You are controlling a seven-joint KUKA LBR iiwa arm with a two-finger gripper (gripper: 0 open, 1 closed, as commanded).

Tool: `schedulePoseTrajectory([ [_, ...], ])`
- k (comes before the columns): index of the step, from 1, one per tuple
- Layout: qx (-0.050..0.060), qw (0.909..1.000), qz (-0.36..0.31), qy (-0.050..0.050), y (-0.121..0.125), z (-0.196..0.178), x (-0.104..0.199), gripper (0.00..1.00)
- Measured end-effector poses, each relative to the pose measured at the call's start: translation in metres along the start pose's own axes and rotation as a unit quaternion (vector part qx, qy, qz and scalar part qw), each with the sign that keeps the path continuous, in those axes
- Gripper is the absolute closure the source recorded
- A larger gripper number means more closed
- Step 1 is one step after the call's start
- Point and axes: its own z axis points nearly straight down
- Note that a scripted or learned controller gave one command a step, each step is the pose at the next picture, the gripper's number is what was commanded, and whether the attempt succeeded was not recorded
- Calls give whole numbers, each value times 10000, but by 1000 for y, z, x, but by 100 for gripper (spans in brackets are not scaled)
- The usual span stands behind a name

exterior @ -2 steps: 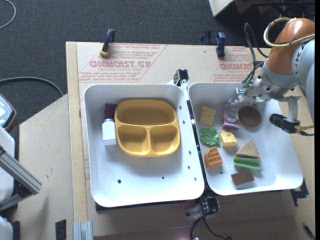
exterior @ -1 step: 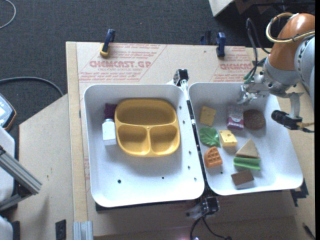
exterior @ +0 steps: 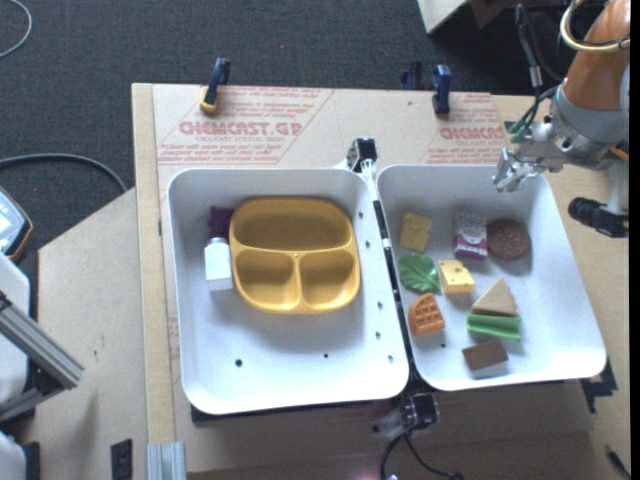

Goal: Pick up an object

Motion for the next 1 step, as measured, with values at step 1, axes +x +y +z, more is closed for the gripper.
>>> schedulePoseTrajectory([
  [1, 1, 10000, 0, 1, 2, -55, -1, 100],
])
